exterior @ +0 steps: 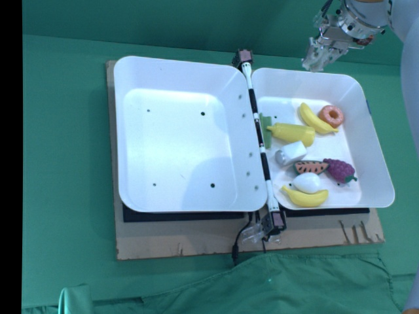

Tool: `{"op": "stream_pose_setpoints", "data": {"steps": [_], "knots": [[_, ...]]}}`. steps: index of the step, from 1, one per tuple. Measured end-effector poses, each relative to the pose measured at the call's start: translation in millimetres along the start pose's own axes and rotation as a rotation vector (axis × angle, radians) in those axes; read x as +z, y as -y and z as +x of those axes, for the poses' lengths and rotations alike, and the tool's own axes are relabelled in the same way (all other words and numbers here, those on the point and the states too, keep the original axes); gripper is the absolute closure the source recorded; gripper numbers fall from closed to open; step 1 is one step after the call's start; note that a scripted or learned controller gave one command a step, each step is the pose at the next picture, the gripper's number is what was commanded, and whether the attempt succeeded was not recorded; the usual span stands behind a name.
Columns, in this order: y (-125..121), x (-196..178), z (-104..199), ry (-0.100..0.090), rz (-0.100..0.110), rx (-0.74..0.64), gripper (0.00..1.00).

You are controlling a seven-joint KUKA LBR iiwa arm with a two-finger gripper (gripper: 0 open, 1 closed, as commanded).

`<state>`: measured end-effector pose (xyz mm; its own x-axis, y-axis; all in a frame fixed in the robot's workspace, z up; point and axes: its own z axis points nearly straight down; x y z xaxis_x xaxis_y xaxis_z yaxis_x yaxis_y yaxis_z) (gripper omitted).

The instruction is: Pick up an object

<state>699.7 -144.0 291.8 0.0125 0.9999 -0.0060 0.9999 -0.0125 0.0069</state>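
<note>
The right bin (366,116) holds several toy foods: a banana (314,118), a donut (332,116), a yellow corn cob (291,133), a white-grey piece (291,154), a watermelon slice (310,167), purple grapes (340,170), a white egg-like piece (307,182) and a second banana (305,197). My gripper (319,57) hangs above the far rim of the right bin, up and left of the donut, well above the objects. Nothing shows between its fingers.
The left bin (183,77) sits beside the right one, split from it by a black-and-white bar (256,123). Both rest on a cardboard sheet (196,241) over green cloth. The arm comes in from the upper right.
</note>
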Motion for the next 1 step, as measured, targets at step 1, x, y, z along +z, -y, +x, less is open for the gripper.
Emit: {"op": "stream_pose_setpoints", "data": {"steps": [1], "knots": [[3.0, -108.2, 17.7, -0.002, -0.012, -0.012, 1.00]]}}
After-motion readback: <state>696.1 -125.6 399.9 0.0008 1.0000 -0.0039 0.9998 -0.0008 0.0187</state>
